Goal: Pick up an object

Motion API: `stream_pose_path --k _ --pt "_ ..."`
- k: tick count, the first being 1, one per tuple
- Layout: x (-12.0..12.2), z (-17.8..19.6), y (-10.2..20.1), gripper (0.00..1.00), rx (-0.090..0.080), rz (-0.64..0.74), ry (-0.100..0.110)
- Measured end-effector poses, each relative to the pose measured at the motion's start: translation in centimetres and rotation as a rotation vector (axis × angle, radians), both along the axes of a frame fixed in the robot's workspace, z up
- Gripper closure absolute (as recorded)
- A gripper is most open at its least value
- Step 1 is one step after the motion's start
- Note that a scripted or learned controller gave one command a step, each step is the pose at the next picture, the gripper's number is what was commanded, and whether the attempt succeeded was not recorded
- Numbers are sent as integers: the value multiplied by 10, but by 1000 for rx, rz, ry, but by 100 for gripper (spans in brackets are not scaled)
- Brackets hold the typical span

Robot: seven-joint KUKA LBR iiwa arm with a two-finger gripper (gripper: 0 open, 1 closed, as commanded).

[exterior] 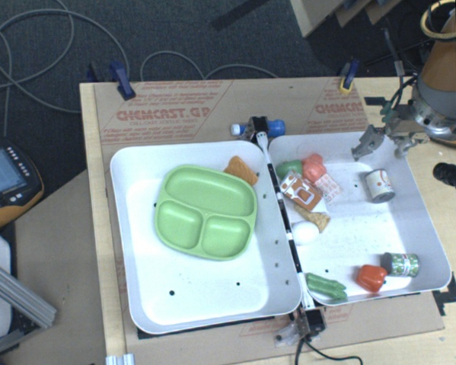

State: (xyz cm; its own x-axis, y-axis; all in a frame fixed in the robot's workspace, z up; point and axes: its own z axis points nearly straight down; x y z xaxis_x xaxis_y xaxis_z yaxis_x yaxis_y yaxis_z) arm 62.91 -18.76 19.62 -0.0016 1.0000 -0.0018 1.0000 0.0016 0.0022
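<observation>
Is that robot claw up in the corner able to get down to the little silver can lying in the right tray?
Probably yes. The gripper hovers over the right bin's far corner, and the small can lies just below it on bare white floor. Nothing sits on or against the can; the nearest packets lie apart to its left.

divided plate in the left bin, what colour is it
Light green; the divided plate shows best in the camera view.

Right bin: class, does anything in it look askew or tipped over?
Yes. In the right bin, the small white can and the green can lie on their sides, not upright. Other items sit jumbled by the divider.
</observation>
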Motion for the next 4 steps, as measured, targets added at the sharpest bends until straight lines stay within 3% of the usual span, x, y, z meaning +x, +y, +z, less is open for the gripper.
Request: stream_pose_path --k 1,3,4 --pt "37 -58 91 0 4 1 5" --pt "37 -112 81 0 2 -1 4" --pt "38 -101 81 100 0 0 1"
